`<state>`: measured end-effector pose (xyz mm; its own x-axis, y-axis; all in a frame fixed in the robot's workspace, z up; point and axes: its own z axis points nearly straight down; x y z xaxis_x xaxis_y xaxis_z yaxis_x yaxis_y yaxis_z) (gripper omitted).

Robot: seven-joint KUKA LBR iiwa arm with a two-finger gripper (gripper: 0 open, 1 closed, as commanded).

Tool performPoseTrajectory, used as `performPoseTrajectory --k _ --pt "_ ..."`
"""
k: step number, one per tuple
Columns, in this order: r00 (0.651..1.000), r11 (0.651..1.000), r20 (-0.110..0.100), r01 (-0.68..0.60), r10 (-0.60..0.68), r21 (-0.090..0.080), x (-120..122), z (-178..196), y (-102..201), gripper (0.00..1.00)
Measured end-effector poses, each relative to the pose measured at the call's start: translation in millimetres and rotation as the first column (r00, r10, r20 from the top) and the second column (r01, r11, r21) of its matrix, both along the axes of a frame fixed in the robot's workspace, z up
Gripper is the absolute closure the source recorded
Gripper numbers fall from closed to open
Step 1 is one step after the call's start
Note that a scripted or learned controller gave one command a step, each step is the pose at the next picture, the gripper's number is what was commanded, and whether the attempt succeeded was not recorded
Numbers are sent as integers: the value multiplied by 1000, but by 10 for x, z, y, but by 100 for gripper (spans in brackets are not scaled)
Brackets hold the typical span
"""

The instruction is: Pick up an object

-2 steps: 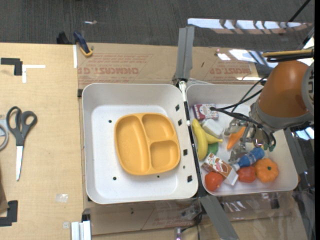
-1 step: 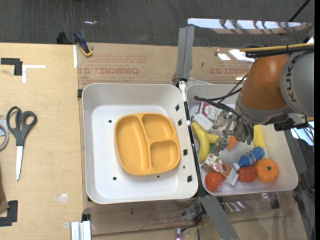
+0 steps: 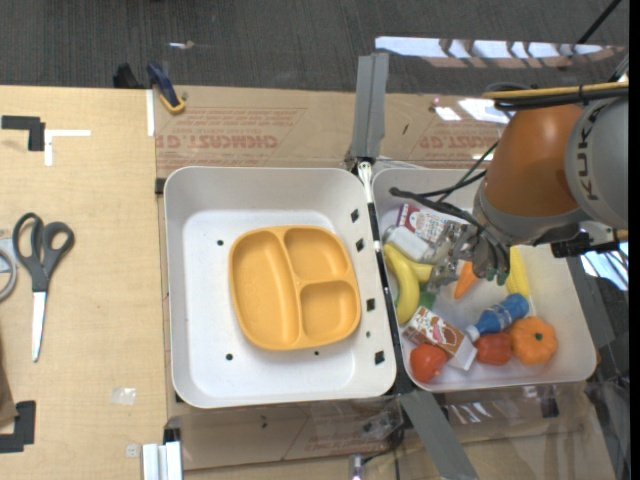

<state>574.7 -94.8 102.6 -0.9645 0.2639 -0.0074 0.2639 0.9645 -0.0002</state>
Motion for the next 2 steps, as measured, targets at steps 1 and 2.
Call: performPoseTrajectory --k 1,2 --pt "1000 1000 -2 -23 23 2 96 1085 271 100" --pt "923 923 -4 -384 384 0 129 1013 -594 100"
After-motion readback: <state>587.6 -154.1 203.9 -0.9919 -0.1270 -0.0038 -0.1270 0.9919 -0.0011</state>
